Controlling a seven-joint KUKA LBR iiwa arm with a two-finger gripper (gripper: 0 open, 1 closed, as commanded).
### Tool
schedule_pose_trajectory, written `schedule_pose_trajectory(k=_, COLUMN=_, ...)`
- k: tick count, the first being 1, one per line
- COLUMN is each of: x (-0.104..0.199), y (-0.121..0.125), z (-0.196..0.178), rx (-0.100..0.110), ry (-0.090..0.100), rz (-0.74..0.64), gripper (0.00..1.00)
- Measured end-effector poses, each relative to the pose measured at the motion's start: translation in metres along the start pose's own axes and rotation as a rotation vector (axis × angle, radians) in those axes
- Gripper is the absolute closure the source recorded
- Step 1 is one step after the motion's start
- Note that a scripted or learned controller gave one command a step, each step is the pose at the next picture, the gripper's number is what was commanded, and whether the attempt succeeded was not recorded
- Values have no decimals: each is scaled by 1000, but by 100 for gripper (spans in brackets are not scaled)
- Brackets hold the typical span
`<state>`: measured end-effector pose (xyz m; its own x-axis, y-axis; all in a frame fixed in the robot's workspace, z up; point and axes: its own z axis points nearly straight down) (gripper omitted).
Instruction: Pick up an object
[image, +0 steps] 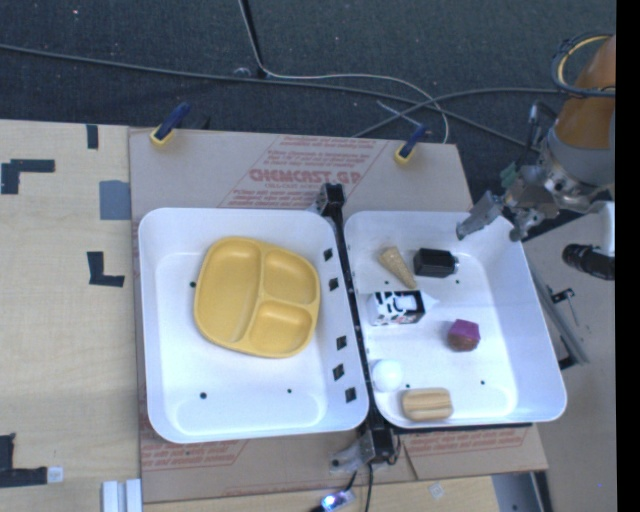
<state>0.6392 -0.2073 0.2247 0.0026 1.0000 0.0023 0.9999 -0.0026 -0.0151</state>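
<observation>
Several small light pieces lie in the right bin (530, 300); the stiff black block (435, 262) suits its spread gripper (497, 222), pinching nothing.

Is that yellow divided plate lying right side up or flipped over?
Right side up. The yellow plate lies flat in the left bin, its three hollow sections and raised dividers facing the camera.

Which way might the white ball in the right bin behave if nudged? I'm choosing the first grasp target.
The white ball looks round and smooth, so it would probably roll at a touch. It sits near the bin wall, which may stop it but crowd the gripper. It seems small, likely light.
</observation>
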Motion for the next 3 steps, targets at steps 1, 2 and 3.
schedule_pose_trajectory(k=1, x=1, y=2, z=-10, rx=-14, ry=-3, rz=-4, gripper=0)
schedule_pose_trajectory(k=2, x=10, y=8, z=45, rx=-10, ry=-3, rz=-4, gripper=0)
schedule_pose_trajectory(k=3, x=8, y=6, z=109, rx=-9, ry=-3, rz=-4, gripper=0)
